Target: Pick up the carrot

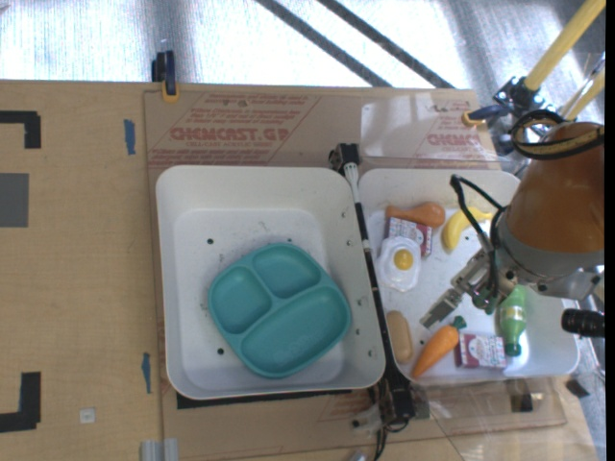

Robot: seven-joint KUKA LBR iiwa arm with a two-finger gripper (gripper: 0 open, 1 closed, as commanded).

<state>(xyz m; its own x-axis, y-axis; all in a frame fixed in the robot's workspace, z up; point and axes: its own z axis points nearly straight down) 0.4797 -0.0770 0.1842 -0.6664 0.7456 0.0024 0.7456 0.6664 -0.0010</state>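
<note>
You can see the carrot (435, 348) lying in the right bin (553, 361), near its front edge, next to a bread roll (399, 335). The gripper (459, 297) hangs just above the carrot and holds nothing. You cannot tell how wide it is. A teal plate (280, 307) sits in the left bin (192, 219).

red print on the cardboard sheet (231, 123) behind the left bin (183, 257), upper centre of the frame, reads roughly "chemcast gp"; the smaller lines around it are too blurred to read. similar red lettering shows upper right, partly under a translucent sheet (413, 128), not legible.
</note>
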